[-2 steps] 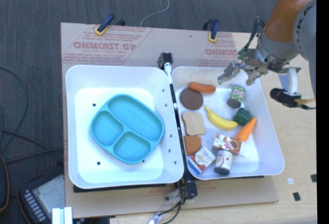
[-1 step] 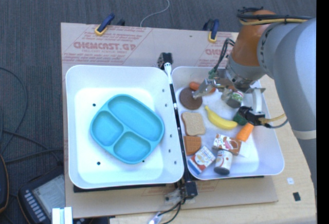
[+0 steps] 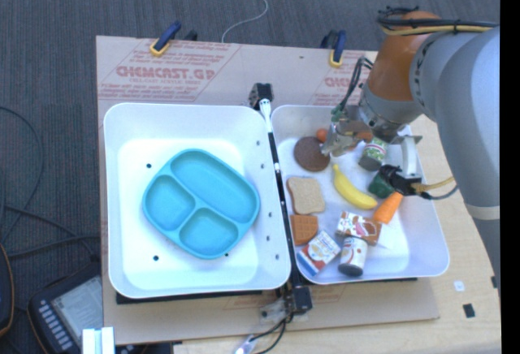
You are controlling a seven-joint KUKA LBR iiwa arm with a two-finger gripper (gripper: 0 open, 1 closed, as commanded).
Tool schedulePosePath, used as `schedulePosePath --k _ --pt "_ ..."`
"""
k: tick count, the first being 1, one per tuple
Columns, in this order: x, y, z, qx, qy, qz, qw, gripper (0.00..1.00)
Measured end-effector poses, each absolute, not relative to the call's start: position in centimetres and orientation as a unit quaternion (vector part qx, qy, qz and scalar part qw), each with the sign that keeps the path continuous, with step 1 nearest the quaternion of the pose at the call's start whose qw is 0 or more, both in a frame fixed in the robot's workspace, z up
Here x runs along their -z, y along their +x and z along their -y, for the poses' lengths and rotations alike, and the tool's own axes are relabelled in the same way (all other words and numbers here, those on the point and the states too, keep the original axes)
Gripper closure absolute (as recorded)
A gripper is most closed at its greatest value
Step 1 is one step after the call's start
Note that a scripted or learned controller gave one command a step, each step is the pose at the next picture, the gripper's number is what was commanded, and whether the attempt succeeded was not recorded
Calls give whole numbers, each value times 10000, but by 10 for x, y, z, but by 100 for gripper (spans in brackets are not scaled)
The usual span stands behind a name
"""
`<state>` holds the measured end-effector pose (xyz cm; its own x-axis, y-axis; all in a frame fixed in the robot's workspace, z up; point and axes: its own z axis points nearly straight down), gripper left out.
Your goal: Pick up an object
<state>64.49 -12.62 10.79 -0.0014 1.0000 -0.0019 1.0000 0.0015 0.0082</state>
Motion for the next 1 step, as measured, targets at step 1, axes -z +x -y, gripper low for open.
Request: schedulePosePath --k 1 --pt "-108 645 126 -20 7066 -7076 34 0"
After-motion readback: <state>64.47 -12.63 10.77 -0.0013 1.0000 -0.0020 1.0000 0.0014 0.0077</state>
